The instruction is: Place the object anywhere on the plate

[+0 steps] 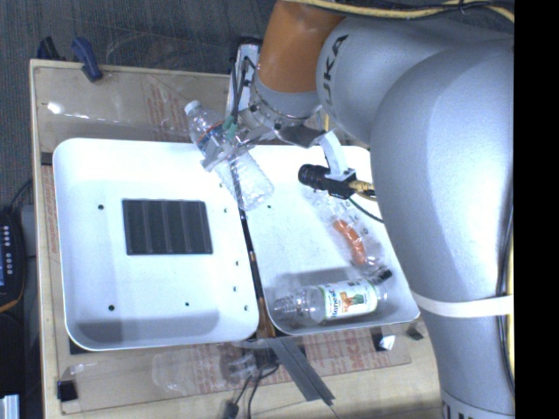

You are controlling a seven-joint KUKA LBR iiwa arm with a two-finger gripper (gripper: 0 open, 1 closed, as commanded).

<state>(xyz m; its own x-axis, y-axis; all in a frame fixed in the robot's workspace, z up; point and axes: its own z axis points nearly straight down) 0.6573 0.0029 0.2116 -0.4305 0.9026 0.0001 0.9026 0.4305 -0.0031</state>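
Tabletop [131, 94] carries two white bins side by side, dark floor around it. Arm [419, 103] reaches in over the right bin [288, 234].

Pincer [229, 140] sits above the seam between the bins, at their far end. Looks clamped on the clear bottle [246, 182], gripping the upper body just under the neck. The fingers are partly hidden by glare off the plastic, so that's a judgement.

Bottle's long axis runs on a diagonal: cap [193, 109] pokes out up-left of the pincer, base hangs down-right of it, over the right bin's edge.

Target is the dark ridged plate [166, 227], in the middle of the left bin [79, 173]. It lies down-left of the pincer, well apart, nothing between them but bare bin floor.

Key relation: travel direction is roughly across the bottle's axis, so the base end trails over the seam. Needs enough shift left that the whole body clears the rim before release.

Two other bottles lie down-right of the pincer in the right bin: a labelled bottle [336, 302] and an orange-flecked bottle [354, 238]. Both are out of the path.
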